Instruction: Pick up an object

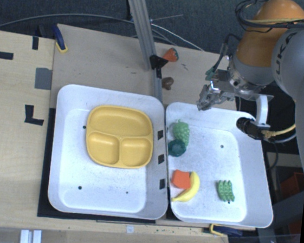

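Grey and orange, the arm (291,47) is cut off at the frame's right edge; its gripper (206,102) hangs over the far rim of the right bin (239,215), at about 11 o'clock from that bin's centre, and whether it is spread or pressed together cannot be told. Two white bins. The left bin (68,190) holds one yellow compartment plate (120,136). The right holds five toys: green grapes (181,131), a dark teal piece (177,148) of unclear shape, an orange block (181,179) touching a banana (190,189), and a green ridged piece (225,190) at 4 o'clock.
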You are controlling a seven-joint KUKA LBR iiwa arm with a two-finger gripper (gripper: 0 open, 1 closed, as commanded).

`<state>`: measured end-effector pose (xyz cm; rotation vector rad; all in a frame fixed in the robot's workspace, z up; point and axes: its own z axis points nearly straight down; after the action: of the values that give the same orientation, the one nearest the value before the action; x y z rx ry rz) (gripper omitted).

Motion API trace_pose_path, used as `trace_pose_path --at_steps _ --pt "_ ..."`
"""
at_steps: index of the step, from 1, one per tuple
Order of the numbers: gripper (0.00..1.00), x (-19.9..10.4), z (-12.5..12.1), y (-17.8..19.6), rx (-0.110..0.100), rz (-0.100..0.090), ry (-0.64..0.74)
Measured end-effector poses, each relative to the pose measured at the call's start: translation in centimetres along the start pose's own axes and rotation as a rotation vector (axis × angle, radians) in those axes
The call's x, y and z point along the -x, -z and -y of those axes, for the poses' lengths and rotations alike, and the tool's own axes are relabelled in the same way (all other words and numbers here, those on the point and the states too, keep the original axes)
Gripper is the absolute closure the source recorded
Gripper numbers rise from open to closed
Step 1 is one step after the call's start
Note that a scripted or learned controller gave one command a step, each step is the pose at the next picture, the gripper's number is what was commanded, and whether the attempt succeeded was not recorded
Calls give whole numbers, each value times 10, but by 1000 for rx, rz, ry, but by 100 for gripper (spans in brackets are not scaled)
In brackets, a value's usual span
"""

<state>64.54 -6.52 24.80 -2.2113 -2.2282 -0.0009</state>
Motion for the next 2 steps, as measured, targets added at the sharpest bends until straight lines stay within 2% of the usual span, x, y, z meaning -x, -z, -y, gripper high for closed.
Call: trace_pose_path --at_steps 1,2 --pt "100 -61 9 -8 -2 0 0" --pt "100 -106 5 -10 0 1 -1"
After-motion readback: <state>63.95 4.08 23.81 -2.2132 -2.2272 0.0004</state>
